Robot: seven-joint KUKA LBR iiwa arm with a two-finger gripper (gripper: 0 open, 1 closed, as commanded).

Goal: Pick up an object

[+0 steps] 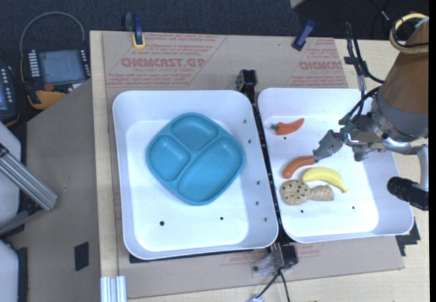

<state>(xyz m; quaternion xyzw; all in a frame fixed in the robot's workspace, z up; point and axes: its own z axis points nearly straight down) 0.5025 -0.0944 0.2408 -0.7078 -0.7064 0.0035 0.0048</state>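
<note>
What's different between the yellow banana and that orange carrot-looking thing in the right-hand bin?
The banana is yellow; the carrot is orange-red with a dark stem end. The banana looks thicker and more curved, the carrot slimmer and nearly straight. The banana lies low in the right bin, close to a cookie and other food pieces; the carrot lies alone nearer the far wall. Both lie flat in that bin, and the gripper touches neither.
</note>
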